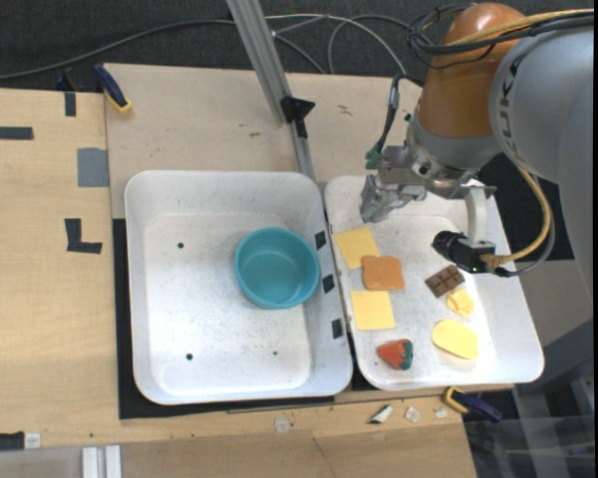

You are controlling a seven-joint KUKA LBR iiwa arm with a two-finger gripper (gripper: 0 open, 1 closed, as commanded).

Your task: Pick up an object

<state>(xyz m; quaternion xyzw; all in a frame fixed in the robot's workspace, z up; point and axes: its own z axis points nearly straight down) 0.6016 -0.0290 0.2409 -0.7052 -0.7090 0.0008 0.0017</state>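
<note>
Two white bins sit side by side: the left bin holds one blue bowl; the right bin holds seven food pieces, an orange square central. The gripper hovers above it, state indiscernible.

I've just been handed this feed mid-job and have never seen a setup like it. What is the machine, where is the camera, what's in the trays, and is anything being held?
One fixed camera looks down at a slant on a bench. The grey arm with an orange band is the robot, reaching in from the right. Its gripper hangs over the far corner of the right bin; I see nothing between its fingers. The left bin holds a teal bowl. The right bin holds toy food: two yellow squares, an orange-brown square, a small brown piece, two yellow lumps and a red piece with green.
</note>
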